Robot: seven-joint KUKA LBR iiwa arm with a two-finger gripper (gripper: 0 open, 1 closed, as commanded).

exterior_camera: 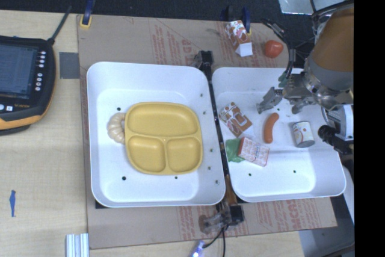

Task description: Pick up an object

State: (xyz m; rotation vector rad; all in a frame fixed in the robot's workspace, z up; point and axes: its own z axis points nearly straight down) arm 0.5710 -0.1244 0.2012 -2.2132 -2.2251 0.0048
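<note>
My gripper point(281, 105) hangs over the back of the right bin point(283, 186), open, with nothing between its fingers. Just in front of it lies an orange-red sausage point(271, 127), a little apart from the left finger. A small silver can point(302, 133) lies on its side to the sausage's right. A brown and white snack packet point(234, 118) rests near the bin's left wall, and a packet with green and red print point(248, 150) lies in front of it.
The left bin point(108, 183) holds a yellow divided plate point(162, 136) with a pale bread roll point(115, 127) at its left edge. Behind the right bin, a small carton point(239, 36) and a red tomato point(274, 48) sit on cardboard. A control pendant point(21, 81) lies far left.
</note>
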